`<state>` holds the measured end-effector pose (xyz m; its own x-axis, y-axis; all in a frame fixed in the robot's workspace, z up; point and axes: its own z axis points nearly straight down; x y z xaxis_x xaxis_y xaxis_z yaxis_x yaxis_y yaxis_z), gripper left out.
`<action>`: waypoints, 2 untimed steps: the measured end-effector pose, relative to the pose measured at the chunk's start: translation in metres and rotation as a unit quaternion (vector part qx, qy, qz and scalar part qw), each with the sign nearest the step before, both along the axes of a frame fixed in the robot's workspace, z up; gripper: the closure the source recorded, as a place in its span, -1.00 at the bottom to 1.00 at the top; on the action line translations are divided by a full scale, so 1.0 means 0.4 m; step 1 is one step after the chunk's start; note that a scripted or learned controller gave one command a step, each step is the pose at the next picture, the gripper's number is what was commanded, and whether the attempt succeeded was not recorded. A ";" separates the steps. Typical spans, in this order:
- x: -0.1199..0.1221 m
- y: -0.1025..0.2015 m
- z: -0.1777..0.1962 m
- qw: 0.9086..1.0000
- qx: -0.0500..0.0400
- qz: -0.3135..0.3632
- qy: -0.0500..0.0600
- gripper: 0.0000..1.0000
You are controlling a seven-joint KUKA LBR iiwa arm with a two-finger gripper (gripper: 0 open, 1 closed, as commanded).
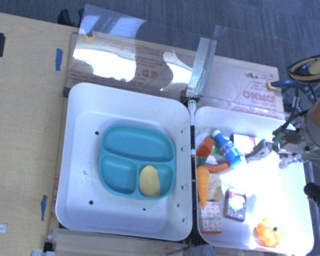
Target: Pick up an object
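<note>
Nearest the camera, along the near edge of the desk [3, 146], clear plastic sheeting and a dark strut lie below the two white bins. Red lettering shows on the cardboard panel [258, 89] behind the right bin; it is reversed and too faint to read. A small carton [210, 216] with red print and a little box [236, 205] with dark red sides lie in the right bin [294, 203], their labels too small to make out.

Hanging over the far right part of that bin, the tool [269, 151] points left, its pale fingers [258, 153] seemingly a little apart, though glare makes the gap hard to judge. Nothing sits between them, and its tip is just right of a blue bottle [228, 147] with a white cap without clearly touching it.

Beside the bottle, against the bin's left wall, lie a green and orange piece [205, 148], a red item [220, 164] and an orange carrot-like shape [201, 187]. An orange-yellow toy [268, 233] rests alone in the near right corner.

In the left bin [75, 158], a teal divided tray [134, 150] holds a yellow oval object [150, 181] in its near right compartment.
</note>
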<state>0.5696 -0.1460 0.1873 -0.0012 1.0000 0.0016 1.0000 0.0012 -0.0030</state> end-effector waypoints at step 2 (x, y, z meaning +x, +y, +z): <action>0.255 0.049 -0.233 0.999 -0.004 0.044 -0.008 -1.00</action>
<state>0.6716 -0.1262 0.0942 -0.0898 0.9959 -0.0066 0.9959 0.0899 0.0129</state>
